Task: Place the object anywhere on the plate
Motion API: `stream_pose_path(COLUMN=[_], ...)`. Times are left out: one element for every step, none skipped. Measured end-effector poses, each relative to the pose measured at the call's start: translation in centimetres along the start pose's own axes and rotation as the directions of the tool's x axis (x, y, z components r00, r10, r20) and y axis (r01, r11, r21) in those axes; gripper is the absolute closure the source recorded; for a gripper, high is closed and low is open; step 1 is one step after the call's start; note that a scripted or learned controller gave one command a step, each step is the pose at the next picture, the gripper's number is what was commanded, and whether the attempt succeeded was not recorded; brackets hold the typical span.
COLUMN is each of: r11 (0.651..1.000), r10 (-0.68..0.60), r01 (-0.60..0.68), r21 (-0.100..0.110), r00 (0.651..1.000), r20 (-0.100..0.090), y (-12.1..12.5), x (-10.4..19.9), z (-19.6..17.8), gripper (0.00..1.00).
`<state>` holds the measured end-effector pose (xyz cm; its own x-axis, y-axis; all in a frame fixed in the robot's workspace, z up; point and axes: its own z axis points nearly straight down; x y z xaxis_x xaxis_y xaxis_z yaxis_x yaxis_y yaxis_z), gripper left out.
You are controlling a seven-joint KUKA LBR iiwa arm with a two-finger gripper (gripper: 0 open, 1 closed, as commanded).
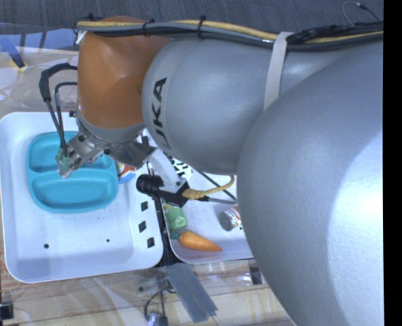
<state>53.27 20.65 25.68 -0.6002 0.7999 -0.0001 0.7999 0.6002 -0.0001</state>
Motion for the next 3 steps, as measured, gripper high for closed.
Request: stream_pose_path(r11=[1.000,0.978,0.977], r10=[-0.005,-0.209,-0.214], r01=[0.005,0.209,0.214], r21=[0.001,0.004,0.005], r00=[1.000,0.978,0.977], r20=[0.000,-0.002,-0.001], y=[0.1,-4.0,-4.0], x=[0.1,-1.7,-1.7], z=[-1.0,3.8,2.8], gripper=[1.00,1.00,1.00])
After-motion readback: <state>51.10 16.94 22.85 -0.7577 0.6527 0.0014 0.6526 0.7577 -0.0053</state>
